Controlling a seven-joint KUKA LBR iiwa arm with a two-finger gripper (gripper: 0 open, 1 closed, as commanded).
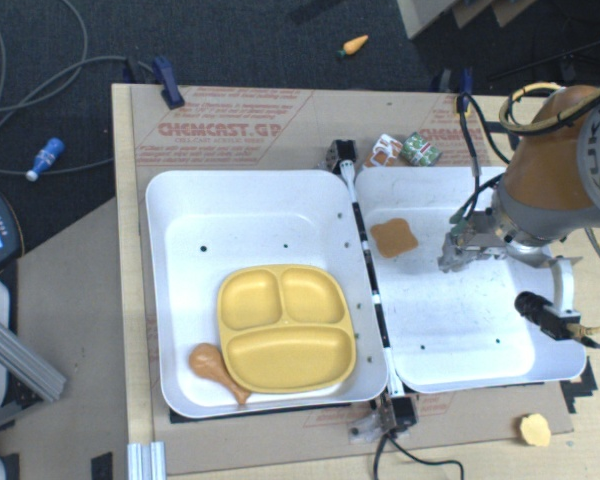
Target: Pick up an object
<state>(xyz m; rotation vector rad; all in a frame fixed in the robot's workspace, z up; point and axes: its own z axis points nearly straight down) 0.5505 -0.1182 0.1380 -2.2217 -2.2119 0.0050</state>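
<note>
A flat brown piece like toast [393,238] lies in the right bin [460,353] near its upper left corner. My gripper [456,252] hangs low over the right bin, a little to the right of the brown piece and apart from it. A yellow divided plate [285,328] rests in the left bin [190,228], with a tan drumstick-shaped toy [216,368] against its lower left edge.
Small packaged items [405,150] sit on the board behind the right bin. A yellow chunk [534,429] lies on the board at the front right, a blue clamp [166,80] at the back left. The arm's orange and grey body [555,168] covers the right bin's far right.
</note>
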